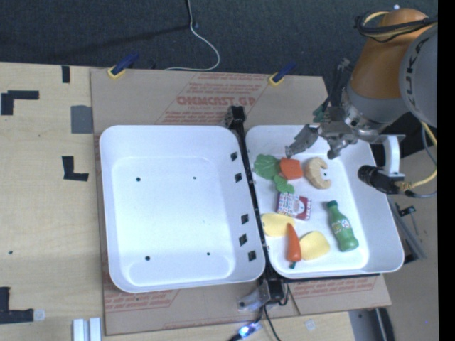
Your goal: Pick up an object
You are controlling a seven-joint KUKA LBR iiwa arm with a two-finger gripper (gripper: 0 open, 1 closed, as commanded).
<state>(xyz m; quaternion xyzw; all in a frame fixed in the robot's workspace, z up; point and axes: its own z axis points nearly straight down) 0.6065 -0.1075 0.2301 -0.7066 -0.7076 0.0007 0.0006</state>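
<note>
1. The tool hung over the upper part of the right bin, its two fingers spread wide with nothing between them.
2. The left finger pointed down-left toward a small red-orange piece; the right finger sat just above a tan bagel-like toy.
3. A green leafy toy lay at the bin's upper left, touching the red-orange piece.
4. Below these sat a small red-and-white packet, roughly mid-bin.
5. A green bottle lay tilted toward the right of the bin, apart from the packet.
6. Near the bin's lower edge, a toy carrot lay between two yellow pieces and.
7. The left bin filled the middle of the frame beside it.
8. Both bins rested on a cardboard sheet on the bench.
</note>
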